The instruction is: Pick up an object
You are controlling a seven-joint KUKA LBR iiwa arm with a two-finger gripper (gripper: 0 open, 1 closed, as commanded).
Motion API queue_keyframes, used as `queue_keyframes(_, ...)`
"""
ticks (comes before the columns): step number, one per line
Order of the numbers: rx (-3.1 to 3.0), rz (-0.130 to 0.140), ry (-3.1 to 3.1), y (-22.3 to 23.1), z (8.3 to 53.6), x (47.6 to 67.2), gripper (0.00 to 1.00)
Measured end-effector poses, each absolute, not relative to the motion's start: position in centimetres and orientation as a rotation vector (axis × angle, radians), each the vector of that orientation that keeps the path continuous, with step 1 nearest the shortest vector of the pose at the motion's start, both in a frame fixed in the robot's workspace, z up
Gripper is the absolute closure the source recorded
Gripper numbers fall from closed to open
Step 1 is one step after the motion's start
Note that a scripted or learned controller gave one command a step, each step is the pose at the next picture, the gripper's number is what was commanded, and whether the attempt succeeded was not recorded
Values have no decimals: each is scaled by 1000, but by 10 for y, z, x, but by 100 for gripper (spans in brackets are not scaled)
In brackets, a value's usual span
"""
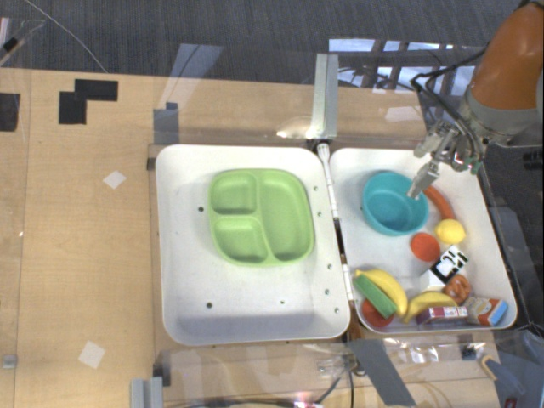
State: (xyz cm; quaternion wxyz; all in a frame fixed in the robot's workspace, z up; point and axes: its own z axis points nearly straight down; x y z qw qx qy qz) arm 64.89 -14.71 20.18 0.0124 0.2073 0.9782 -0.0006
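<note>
A green plate (259,216) with three parts sits in the left bin (183,313), and at the right of the frame the gripper (422,177) hangs over a blue bowl (393,204) beside toy food.

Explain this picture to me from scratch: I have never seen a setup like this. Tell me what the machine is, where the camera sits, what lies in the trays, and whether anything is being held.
One camera, fixed above a wooden bench, looks down at a slant on two shallow white bins side by side. The grey arm with the orange band reaching in from the right is a robot arm; its gripper, a two-finger claw, hangs over the right bin at the edge of a blue bowl. Nothing shows between its fingers, so it holds nothing.

The left bin holds a green divided plate. The right bin is full of toy food: beside the bowl an orange sausage-like piece, a lemon, a small orange ball, a black-and-white block, two bananas, and small packages along the near wall.
</note>
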Motion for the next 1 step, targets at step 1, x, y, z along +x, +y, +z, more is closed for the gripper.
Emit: queue_keyframes(1,418,-1,3097,-183,90,636,0)
